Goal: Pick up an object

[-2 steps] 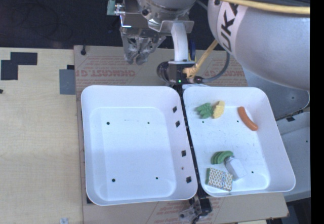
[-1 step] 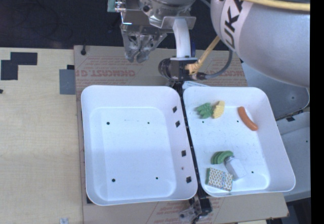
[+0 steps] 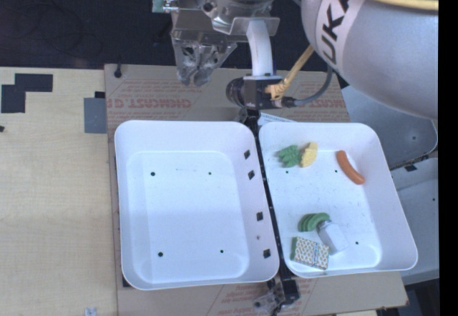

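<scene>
My gripper (image 3: pixel 198 71) hangs high above the back edge of the left bin (image 3: pixel 136 143), its fingers close together with nothing between them. The right bin (image 3: pixel 390 186) holds the objects. A green leafy piece (image 3: pixel 289 156) lies beside a yellow corn cob (image 3: pixel 309 154) near the back. An orange sausage (image 3: pixel 351 167) lies at the right. Toward the front are a green rounded piece (image 3: pixel 312 221), a grey cylinder (image 3: pixel 331 235) and a patterned green-and-white packet (image 3: pixel 310 252). All are well away from the gripper.
The two bins meet along a black clipped divider (image 3: pixel 257 193). A cardboard sheet (image 3: pixel 150 96) lies under them. The arm's big grey body (image 3: pixel 372 28) fills the top right, with a yellow cable (image 3: pixel 293 75) hanging over the back of the right bin.
</scene>
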Tool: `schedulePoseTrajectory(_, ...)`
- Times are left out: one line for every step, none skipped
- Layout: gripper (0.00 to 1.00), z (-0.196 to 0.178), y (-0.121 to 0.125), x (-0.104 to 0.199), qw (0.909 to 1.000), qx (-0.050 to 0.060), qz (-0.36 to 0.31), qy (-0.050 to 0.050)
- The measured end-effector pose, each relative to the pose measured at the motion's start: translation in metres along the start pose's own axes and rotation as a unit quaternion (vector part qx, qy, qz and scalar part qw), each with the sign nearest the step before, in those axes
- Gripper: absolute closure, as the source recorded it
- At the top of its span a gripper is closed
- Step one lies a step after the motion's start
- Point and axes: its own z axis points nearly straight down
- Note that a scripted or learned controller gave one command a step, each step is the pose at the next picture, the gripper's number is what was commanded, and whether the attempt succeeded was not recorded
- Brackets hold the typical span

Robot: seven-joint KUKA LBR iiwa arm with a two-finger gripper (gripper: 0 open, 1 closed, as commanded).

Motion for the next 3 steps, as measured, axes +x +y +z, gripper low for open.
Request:
schedulePoseTrajectory(1.00, -0.009, 0.000, 0.001, 1.0000, 0.002, -0.005, -0.001)
schedulePoseTrajectory(1.00, -0.018, -0.001, 0.002, 0.9999, 0.004, -0.009, -0.001)
schedulePoseTrajectory(1.00, -0.027, -0.001, 0.003, 0.9999, 0.006, -0.013, -0.002)
